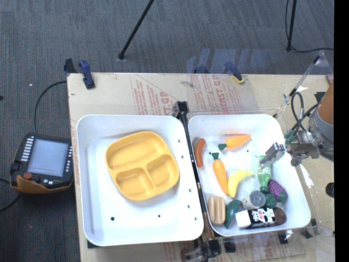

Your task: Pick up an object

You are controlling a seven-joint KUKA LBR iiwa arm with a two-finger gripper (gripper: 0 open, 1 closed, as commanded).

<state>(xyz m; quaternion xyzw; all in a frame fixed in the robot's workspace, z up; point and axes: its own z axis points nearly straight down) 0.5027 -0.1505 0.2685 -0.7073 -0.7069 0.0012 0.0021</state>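
Black-white carton (257, 217) at rt bin (218, 125) front edge; gripper (271, 154) above green toy (264, 175), finger state unclear.

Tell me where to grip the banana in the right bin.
Take the banana across its middle, coming from above with the fingers closing across its narrow width. It lies flat and curved; its lower left end sits close to a carrot, so the upper right half looks freer. The gripper is nearby, to its upper right.

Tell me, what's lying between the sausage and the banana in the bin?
In the camera view, a toy carrot lies between the sausage and the banana, in the right bin.
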